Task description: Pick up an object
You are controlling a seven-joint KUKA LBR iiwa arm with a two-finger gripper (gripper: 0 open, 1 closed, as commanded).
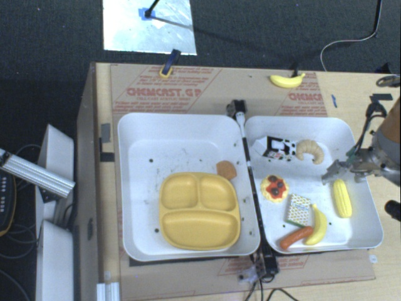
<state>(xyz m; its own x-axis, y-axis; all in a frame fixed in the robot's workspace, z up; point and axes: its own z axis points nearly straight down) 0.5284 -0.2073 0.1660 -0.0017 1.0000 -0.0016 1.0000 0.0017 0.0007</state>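
The right bin (360, 234) holds several toy foods. Among them are a yellow corn cob (341, 198), a banana (318, 226), an orange sausage (294, 237) and a checkered wedge (299, 210). A red and yellow pizza piece (274, 187), a croissant (311, 150) and a black and white cow (278, 148) lie there too. My gripper (332, 173) reaches in from the right, low over this bin, just above and left of the corn cob's upper end. Nothing shows held in it.
The left bin (141, 137) bears a yellow divided plate (199, 210) and a small brown cookie (226, 168). Another banana (287, 79) lies on the bench behind the right bin. The grey arm with its orange band (391, 127) stands over the right bin's far right edge.
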